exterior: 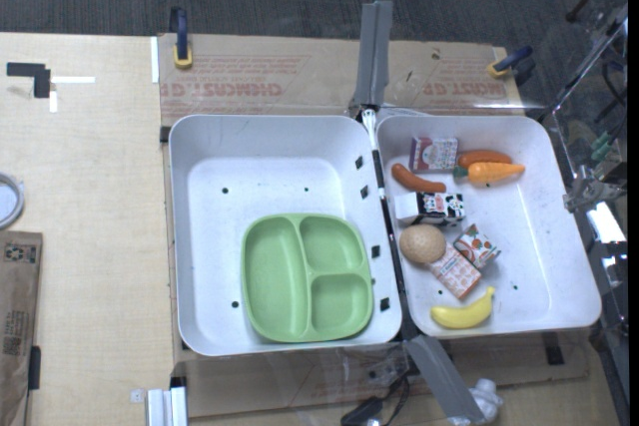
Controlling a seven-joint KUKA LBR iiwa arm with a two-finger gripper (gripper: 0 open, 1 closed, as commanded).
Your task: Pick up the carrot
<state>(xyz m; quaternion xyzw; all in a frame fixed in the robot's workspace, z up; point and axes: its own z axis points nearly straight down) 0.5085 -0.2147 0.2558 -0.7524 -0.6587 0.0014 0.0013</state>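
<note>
Lying in the right bin (559,214), upper part, the carrot (494,172) sits w/ green tip at left, just below an orange sausage (485,157) and right of a small pink carton (435,154). Left bin (200,214) holds a green divided plate (308,276). Claw state: cannot tell

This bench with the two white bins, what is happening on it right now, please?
Nothing is being handled at this moment. The carrot lies untouched near the back of the right bin, beside a sausage, small cartons, a brown ball-like item and a banana at the front. The left bin holds a green divided plate. The picking has not yet started.
</note>
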